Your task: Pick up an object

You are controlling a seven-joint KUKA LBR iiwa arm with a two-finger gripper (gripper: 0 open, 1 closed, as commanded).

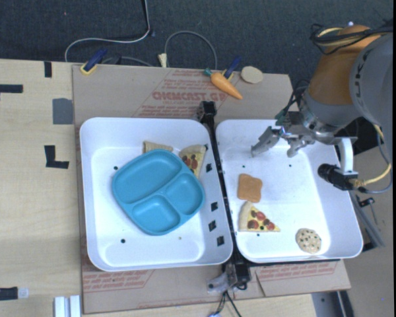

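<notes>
We see the gripper (277, 144) open, holding nothing, over the upper part of the right bin (330, 197). Below it and slightly left lies the toast piece (249, 188), then the pizza slice (256, 219); the cookie (309, 240) sits lower right.

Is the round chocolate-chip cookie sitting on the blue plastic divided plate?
No, the round chocolate-chip cookie lies in the right white bin; the blue plastic divided plate is in the left.

Two bins (92, 177), one blue tray (157, 191), two pizza slices (256, 219), one cookie (309, 240), one carrot (226, 84).
</notes>
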